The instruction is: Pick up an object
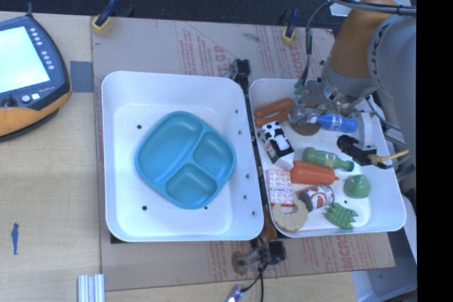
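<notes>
The pincer point(308, 112) hangs low over the back of the right bin point(389, 212); whether it is released or clenched, I cannot tell. A brown disc point(306, 128) lies just beneath it, a blue bottle point(335, 123) just beside, lengthwise left to right. The left bin point(117, 152) holds a blue plate point(185, 160).

Blue divided plate point(185, 160) in the left bin point(113, 152); tool point(306, 109) low over the cluttered right bin point(389, 212).
</notes>
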You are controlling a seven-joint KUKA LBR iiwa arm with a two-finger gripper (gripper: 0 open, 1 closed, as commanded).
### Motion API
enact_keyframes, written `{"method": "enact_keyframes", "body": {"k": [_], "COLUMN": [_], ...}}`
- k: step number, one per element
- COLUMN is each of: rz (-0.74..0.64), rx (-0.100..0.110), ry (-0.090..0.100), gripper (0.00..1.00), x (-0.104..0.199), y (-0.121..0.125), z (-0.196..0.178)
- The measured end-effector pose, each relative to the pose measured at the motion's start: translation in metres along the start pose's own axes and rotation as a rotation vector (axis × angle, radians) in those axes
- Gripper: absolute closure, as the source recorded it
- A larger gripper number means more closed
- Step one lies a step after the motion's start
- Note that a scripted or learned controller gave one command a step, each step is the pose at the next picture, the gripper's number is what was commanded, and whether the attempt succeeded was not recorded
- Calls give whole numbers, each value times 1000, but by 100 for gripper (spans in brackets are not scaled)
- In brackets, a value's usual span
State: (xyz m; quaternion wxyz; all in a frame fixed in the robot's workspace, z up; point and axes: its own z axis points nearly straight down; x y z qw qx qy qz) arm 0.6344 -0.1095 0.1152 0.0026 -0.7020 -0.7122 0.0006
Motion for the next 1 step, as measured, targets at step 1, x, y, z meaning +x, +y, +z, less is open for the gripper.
{"method": "enact_keyframes", "body": {"k": [1], "rz": [0], "rx": [1], "ry": [0], "gripper": [0], "x": [0], "y": [0], "z": [0]}}
